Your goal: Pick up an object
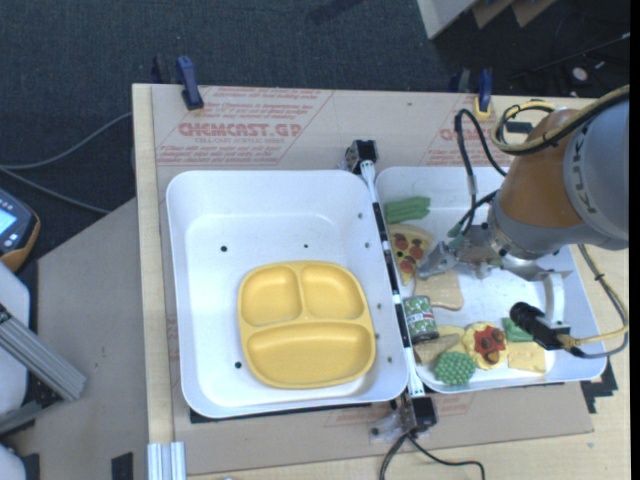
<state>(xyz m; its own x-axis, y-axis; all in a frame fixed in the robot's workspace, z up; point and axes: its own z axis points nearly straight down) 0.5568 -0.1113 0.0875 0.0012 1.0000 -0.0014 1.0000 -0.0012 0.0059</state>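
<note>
Claw (440, 261) low in right bin (590, 363) — pizza slice (408, 248) just beside.

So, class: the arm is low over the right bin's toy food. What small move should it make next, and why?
Probably a short straight descent. The two-finger gripper hovers at the flat tan toast-shaped piece, beside the pizza slice toy, with nothing visibly between its fingers, so no grasp is confirmed in the shallow white right bin.

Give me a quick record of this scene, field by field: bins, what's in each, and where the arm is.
left bin: holds a yellow divided plate
right bin: holds toy food, including a pizza slice, a green can and a green bumpy piece
arm: reaches over the right bin
gripper: low, beside the pizza slice
</note>
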